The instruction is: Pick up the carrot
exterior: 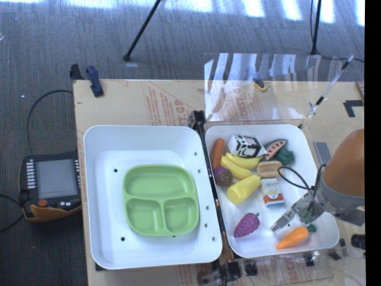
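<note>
The carrot (292, 238), orange with a green stub at its right end, lies near the front right corner of the right bin (262, 248). My gripper (296, 217) hangs just behind and above it, reaching in from the right. Its fingers are open, one metal fingertip (283, 221) pointing front-left. Nothing sits between the fingers, and the carrot rests on the bin floor apart from them.
The right bin also holds purple grapes (247, 224), a juice box (272, 192), a yellow bottle (244, 189), bananas (238, 164), a milk carton (245, 145), a watermelon slice (275, 148) and an orange-red sausage-like piece (217, 152). A green divided tray (128, 186) lies in the left bin (95, 159).
</note>
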Controlling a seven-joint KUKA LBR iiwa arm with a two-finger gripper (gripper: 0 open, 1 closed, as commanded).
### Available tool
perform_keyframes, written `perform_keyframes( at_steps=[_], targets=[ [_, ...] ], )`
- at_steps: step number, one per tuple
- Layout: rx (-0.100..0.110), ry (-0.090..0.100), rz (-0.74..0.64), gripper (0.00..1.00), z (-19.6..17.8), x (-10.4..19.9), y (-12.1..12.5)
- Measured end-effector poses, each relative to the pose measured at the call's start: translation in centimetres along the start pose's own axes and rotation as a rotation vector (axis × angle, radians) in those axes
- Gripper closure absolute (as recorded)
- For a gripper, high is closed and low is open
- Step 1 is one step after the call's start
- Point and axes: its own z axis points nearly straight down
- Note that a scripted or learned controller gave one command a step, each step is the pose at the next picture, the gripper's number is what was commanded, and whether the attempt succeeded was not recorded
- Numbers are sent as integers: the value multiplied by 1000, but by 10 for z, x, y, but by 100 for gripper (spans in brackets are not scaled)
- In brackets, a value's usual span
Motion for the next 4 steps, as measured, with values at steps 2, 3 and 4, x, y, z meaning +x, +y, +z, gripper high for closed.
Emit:
perform_keyframes(
  at_steps=[2,3,4],
  targets=[
    [-3,-3,-472,100,-1,9,7],
    [-3,-3,-471,0,-1,9,7],
    [-6,0,-464,100,-7,9,9]
  ],
)
